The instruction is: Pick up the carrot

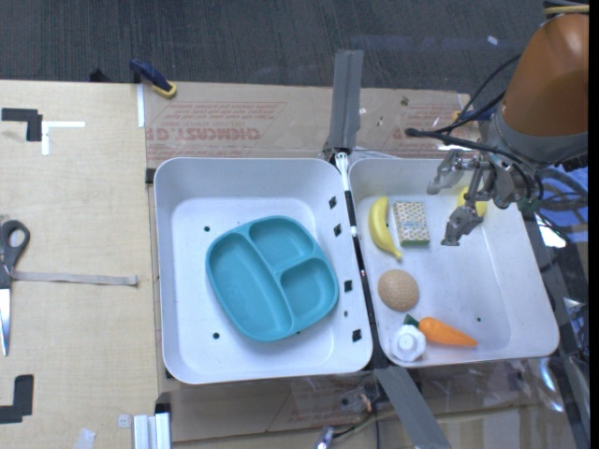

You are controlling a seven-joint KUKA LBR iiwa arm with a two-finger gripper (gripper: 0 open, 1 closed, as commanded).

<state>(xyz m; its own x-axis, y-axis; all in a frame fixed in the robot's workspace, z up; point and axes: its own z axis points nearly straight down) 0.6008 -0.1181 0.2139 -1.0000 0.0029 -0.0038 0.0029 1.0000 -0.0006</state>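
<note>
While hovering, claw [459, 215]: fingers spread, holding nothing.
Room: bare bin floor [496, 279] below claw.
Carrot [447, 332]: well below claw, touching white bottle [408, 342].

We see 2 glossy white plastic bins [173, 279], a smooth matt teal plastic tray [271, 279], a shiny plastic-looking carrot [447, 333], a rough tan ball [399, 289], pale wood-grain bench [70, 344], brown cardboard [243, 120] and a bare-metal gripper [465, 218].
</note>
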